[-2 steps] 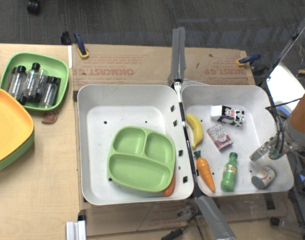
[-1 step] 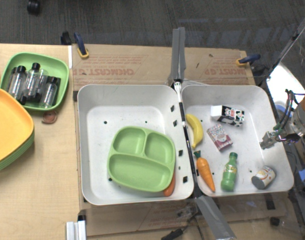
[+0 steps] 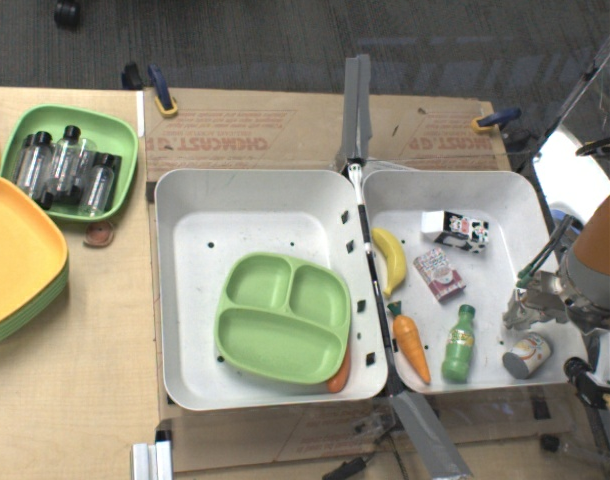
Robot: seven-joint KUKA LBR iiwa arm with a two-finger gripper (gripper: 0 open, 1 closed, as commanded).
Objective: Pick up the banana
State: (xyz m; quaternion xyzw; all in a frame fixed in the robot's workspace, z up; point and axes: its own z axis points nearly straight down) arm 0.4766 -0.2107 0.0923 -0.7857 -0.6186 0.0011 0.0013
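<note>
Lying in the right bin (image 3: pixel 530 203), one banana (image 3: pixel 390 258), one carrot (image 3: pixel 411 348), one bottle (image 3: pixel 458 344), jaws (image 3: pixel 525 313) (spread unreadable) beside one can (image 3: pixel 527 356).

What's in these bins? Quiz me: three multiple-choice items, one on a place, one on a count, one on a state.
1. Where is the banana?
A. On the green plate
B. In the right bin, along its left wall
C. On the bench outside the bins

2. How many compartments does the green plate have?
A. Two
B. Three
C. Five

3. What is the banana's state?
A. Lifted in the air
B. Cut in pieces
C. Lying whole in the bin, apart from the gripper

Answers:
1. B, it curves beside the wall between the bins.
2. B, two small sections sit above one long section.
3. C, the gripper is over the bin's opposite side.
</note>
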